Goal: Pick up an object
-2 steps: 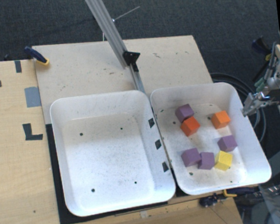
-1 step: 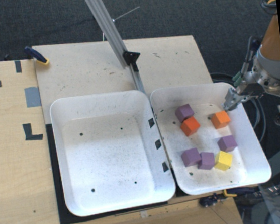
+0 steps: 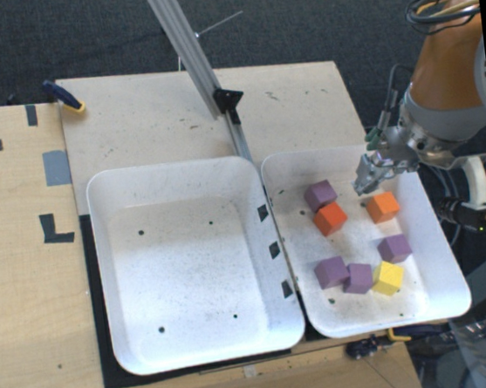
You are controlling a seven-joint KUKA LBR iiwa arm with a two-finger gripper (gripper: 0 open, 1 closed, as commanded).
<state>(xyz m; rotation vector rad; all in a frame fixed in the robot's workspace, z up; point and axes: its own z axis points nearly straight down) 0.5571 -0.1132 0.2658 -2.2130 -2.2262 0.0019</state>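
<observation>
Even, bright overhead light; soft shadows; slight overall softness, no strong glare.

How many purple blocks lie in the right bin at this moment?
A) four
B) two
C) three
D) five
A: four purple blocks lie in the right bin, one at the top, one at right, and two side by side lower down, along with two orange blocks and a yellow one.

Position: one fixed camera above the desk [image 3: 22,260].
Facing: down, at a slant.
Range: moderate; both white bins [image 3: 104,206] fit.
Arm [image 3: 444,76]: enters from right.
</observation>
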